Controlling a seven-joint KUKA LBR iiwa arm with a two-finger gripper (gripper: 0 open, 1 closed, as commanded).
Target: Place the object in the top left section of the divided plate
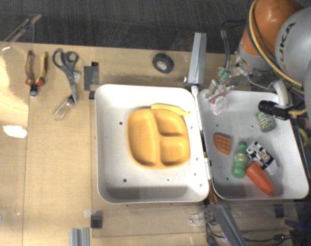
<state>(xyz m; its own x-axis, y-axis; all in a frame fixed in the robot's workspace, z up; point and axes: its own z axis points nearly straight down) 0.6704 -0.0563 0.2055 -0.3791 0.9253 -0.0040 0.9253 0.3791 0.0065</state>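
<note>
- The gripper (217,92) hung over the right bin's (293,188) upper left corner; whether its fingers were apart could not be told.
- A yellow object (169,108) lay against the divided plate's (158,137) top edge in the left bin (114,183).

Light wooden bench top (42,178) fills lower frame; bright glare patch (6,86) at left edge, smaller white reflection (14,131) below it. Dark grey ribbed floor matting (119,9) along top. On bench, far left: red-handled pliers (35,72), grey-handled scissors (68,70) beside them, roll of black tape (163,62) near back edge. Metal upright bracket (197,58) stands behind bins. Small black clamp block (91,76) near left bin's back corner.
</note>
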